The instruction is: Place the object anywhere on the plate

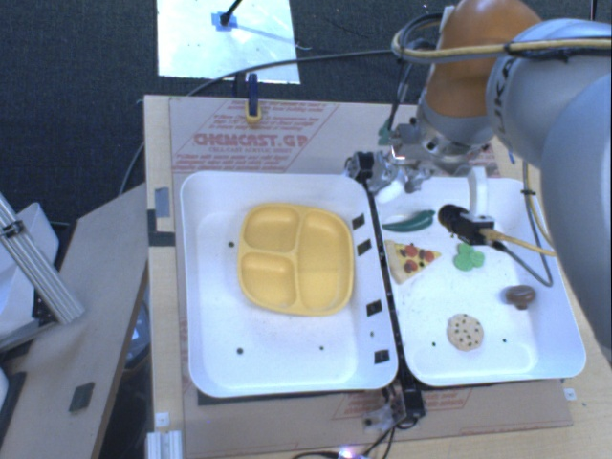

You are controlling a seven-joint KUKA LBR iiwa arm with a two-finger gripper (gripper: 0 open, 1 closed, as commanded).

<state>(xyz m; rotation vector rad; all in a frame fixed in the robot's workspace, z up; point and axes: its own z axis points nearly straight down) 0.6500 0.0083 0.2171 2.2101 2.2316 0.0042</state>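
Across the desk's left half, the left bin held the yellow plate, with nothing on it, so no placing was done. Over the right bin's far left corner hung the pincer; I could not tell whether it was wide or narrow. The pizza slice, the green pod just beside the pincer, probably the object meant, and the cookie lay in that bin, so grasping and carrying were both left to do.

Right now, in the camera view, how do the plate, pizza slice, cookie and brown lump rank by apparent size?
1. plate, by far the largest
2. pizza slice
3. cookie, close to the pizza slice, so the order of these two is unsure
4. brown lump, the smallest
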